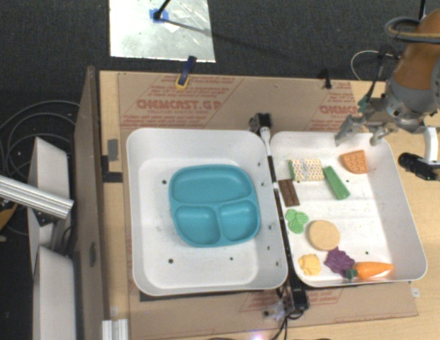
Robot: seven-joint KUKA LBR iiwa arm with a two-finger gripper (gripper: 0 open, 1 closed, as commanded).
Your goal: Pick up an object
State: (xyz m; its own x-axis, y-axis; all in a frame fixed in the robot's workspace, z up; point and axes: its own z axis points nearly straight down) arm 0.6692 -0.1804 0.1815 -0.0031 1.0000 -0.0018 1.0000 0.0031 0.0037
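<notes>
My gripper hangs open over the far right corner of the right bin, with nothing between its fingers. Just below it lies an orange waffle piece. Nearby lie a green stick, a dotted cracker and a brown chocolate bar. Further forward lie a green leaf, a round tan cookie, a yellow piece, purple grapes and a carrot.
The left bin holds a blue divided tray. A cardboard sheet lies under both bins. Cables and a metal bar lie to the left of the bench.
</notes>
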